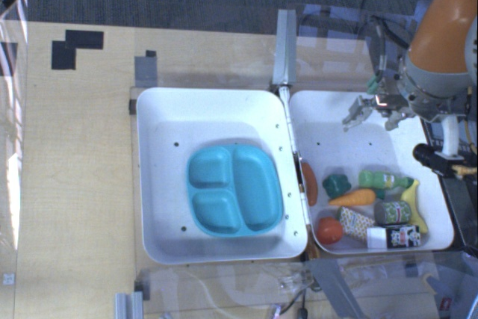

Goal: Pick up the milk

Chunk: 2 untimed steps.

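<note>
Milk carton [394, 237] lies on its side at the lower right of the frame, in the right bin [328, 160], tight among a tomato [329, 230] and a can [393, 212]. Claw [376, 114], fingers spread and holding nothing, hovers upper right; best to descend straight, spanning the carton's narrow sides.

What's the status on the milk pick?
Gripper open, above right bin's far end, holding nothing. Milk lying at near edge, untouched. Can and banana crowd it.

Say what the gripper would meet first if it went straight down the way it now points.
Probably the bare white floor of the right bin: the open gripper hangs over its far end, away from the milk. Depth is hard to judge here.
</note>
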{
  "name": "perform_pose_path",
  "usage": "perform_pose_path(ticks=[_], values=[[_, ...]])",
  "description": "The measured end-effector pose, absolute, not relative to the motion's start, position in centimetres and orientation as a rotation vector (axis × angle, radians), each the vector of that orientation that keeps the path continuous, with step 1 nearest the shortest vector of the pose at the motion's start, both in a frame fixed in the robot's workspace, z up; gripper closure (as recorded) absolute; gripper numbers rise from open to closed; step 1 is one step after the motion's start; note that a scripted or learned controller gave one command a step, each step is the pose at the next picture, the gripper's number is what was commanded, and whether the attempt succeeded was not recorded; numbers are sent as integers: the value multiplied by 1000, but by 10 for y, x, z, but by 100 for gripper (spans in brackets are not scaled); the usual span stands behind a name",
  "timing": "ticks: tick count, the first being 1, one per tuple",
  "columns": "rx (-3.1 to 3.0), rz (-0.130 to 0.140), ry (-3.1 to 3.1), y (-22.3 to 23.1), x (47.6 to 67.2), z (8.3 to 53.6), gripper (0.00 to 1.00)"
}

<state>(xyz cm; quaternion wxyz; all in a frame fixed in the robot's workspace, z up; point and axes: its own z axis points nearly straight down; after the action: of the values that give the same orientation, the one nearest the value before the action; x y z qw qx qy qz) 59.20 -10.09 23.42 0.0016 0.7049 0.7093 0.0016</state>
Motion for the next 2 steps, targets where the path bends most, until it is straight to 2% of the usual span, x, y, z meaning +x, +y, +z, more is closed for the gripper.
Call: perform_pose_path(ticks=[1, 2], values=[[2302, 3, 2135, -158, 569, 130, 0], [2244, 14, 2188, -91, 597, 89, 0]])
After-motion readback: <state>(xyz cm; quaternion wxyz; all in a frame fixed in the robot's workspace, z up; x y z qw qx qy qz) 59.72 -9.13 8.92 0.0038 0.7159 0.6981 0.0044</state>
